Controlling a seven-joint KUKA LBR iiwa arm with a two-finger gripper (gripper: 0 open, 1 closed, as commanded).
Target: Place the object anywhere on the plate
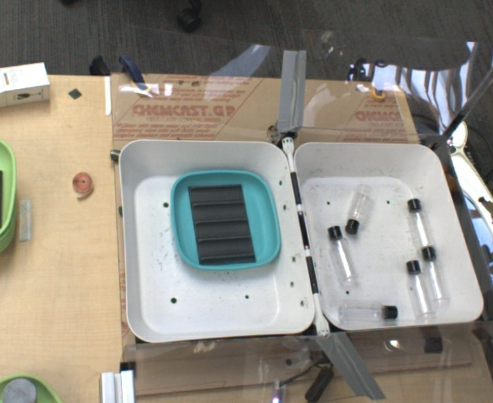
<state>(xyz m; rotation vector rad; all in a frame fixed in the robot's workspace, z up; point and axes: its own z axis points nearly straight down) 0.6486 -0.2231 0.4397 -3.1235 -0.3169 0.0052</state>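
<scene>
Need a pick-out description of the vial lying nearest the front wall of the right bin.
Start at the right white bin, which holds several clear vials with black caps. Go to its front wall, nearest the camera. The target vial lies there flat and crosswise with its cap pointing right, while the other vials lie farther back, running roughly front to back.

Glossy teal plastic plate (263, 225); clear black-capped vials (341, 254); matt wood bench (53, 292).

Arm pose, wrist, grip state — none of it possible to tell here.
</scene>
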